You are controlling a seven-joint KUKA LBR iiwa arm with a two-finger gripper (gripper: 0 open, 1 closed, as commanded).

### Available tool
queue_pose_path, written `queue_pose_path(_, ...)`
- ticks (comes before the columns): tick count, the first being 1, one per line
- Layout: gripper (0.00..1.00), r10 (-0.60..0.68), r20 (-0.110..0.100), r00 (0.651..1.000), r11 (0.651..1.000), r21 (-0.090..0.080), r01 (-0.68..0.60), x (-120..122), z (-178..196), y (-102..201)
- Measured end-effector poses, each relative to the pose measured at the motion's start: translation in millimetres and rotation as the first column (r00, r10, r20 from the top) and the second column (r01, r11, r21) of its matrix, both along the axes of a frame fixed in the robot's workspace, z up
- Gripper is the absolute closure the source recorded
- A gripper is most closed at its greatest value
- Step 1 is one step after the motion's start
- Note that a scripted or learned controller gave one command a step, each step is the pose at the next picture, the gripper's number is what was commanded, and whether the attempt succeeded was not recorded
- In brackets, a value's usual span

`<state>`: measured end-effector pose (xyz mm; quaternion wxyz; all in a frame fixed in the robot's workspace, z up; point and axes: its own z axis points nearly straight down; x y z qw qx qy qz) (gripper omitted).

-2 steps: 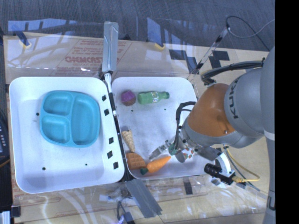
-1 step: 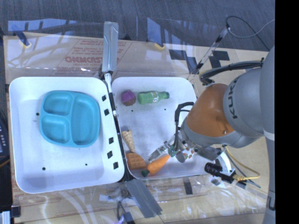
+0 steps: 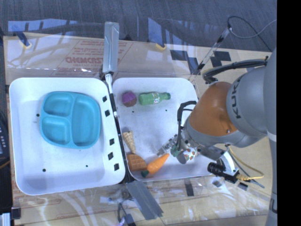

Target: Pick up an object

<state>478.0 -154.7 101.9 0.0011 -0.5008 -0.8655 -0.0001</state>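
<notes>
Crowding the right bin's (image 3: 155, 86) near edge: pincer (image 3: 173, 147), carrot (image 3: 158, 164).

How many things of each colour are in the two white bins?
Blue: 1, the divided tray
Purple: 1, the ball
Green: 1, the bottle
Orange: 1, the carrot
Tan or brown: 2, the cone and the waffle
Total: 6
</notes>
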Motion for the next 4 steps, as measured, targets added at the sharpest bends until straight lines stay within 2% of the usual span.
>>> queue_pose_path(1,1.00,-0.199,0.000,0.980,0.980,0.000,0.199,47.3,90.0,73.3)
queue_pose_path(2,1.00,-0.074,0.002,0.997,0.997,-0.002,0.074,35.4,136.7,15.0)
queue_pose_path(3,0.00,-0.073,0.001,0.997,0.997,-0.002,0.073,35.4,136.6,15.4)
queue_pose_path(4,0.00,-0.004,0.000,1.000,1.000,0.000,0.004,-0.7,-10.0,2.3)
